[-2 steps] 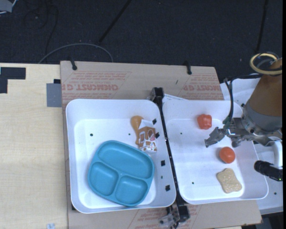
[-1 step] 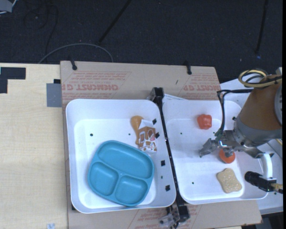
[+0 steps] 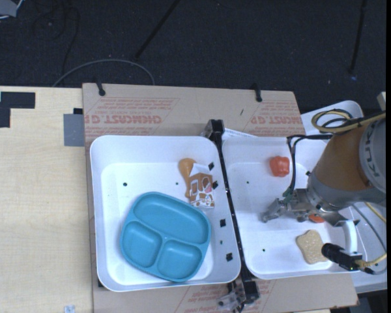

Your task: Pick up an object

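The right bin (image 3: 251, 158) holds a small red-orange object (image 3: 279, 166) near its back wall and a tan, bread-like piece (image 3: 309, 246) near its front right corner. My gripper (image 3: 269, 214) hangs low over the middle of this bin's floor, pointing left. It is below the red-orange object and to the left of the tan piece, touching neither. The grey arm with its orange band (image 3: 342, 165) reaches in from the right. I see nothing held at the gripper's tip.
The left bin (image 3: 107, 175) holds a blue divided plate (image 3: 164, 235), an orange-brown piece (image 3: 186, 168) and a small patterned packet (image 3: 201, 192) close to the divider (image 3: 227, 204). Cables (image 3: 331, 117) lie beyond the right bin's back right corner.
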Robot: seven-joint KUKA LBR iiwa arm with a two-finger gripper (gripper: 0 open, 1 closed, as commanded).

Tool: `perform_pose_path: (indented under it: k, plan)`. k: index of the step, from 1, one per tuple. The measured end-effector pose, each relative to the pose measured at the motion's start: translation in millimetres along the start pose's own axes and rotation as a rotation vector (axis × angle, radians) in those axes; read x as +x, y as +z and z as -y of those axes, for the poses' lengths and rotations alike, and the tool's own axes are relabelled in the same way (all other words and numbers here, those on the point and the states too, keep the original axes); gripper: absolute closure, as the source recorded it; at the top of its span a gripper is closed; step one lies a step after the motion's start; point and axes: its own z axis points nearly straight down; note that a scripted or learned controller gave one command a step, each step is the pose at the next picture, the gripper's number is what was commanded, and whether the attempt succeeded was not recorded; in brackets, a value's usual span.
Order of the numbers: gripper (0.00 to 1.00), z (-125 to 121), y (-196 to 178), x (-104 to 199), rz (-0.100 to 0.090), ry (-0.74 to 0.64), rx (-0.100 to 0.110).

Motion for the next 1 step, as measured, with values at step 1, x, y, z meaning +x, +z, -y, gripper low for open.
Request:
perform_pose_path:
  k: [1]
  plan:
    - [1.0, -0.3, -12.8, -1.2, 0.0, 0.004, -0.001]
